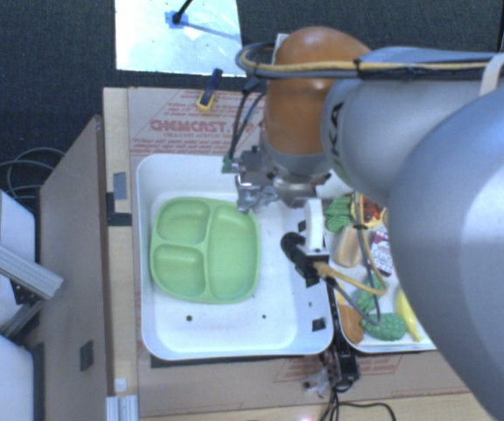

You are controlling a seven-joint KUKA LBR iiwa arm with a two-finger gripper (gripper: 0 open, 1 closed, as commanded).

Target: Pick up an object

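Hovering at the far right corner of the green divided plastic plate, I couldn't tell how open my hand was.

Two white bins, one green divided plate, and partly hidden small items I cannot count.

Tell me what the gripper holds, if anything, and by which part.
Cannot be told: the gripper is at the upper right corner of the green plate, but the wrist hides the contact.
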